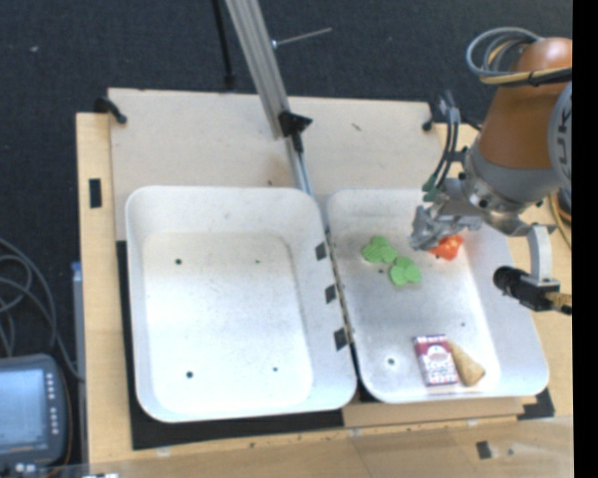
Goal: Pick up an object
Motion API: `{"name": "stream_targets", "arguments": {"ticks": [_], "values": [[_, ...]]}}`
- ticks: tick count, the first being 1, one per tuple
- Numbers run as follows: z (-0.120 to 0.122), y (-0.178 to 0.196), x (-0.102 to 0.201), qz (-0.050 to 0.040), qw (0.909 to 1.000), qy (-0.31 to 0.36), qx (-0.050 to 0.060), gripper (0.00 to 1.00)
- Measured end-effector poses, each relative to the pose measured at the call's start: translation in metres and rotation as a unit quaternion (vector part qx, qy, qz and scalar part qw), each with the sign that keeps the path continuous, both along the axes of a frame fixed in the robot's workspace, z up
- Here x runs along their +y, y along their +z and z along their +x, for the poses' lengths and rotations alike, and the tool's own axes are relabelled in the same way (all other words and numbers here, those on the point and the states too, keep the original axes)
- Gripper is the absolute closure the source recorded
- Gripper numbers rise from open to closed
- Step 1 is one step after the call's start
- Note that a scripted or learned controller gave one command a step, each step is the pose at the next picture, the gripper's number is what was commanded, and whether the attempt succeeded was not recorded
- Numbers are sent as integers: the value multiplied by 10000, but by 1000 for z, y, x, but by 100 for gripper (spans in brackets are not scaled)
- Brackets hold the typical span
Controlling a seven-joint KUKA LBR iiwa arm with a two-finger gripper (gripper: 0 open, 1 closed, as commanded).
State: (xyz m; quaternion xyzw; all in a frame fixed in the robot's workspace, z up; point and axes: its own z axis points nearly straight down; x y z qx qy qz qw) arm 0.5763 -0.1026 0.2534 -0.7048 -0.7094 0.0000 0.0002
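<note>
Bench (209, 132) of pale wood is seen from above, w/ two shallow white bins side by side on it; both are rounded at the corners and speckled w/ dark marks. The left bin (229, 302) has a flat, matte floor. Four things are counted in the right bin (498, 361): two flat green leaf-like pieces, one small red-orange lump, one red-and-white box, one tan wedge. The green pieces (391, 262) lie near the bin's middle, just beside each other. The red lump (446, 248) is found toward the bin's far right, directly under the gripper (431, 229) and partly hidden by it. The box (437, 359) lies flat near the front rim, w/ the wedge (467, 365) touching its right side.

The arm (518, 132), grey w/ a glossy orange band, is reached in from the right and bent down over the right bin, gripper lowered to approx. the lump's level. Whether the fingers are apart or closed cannot be told; no grasp is confirmed. A slanted metal rail (262, 63) is fixed at the bench's back.
</note>
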Motion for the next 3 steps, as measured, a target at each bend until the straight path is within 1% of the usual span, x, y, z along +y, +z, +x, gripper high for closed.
{"name": "stream_targets", "arguments": {"ticks": [1, 2, 3], "values": [[14, 7, 50, 0, 10000, 3, -16, 100], [38, 11, 104, 5, 10000, 3, -14, 100], [54, 14, 147, 2, 10000, 0, -14, 100]]}}
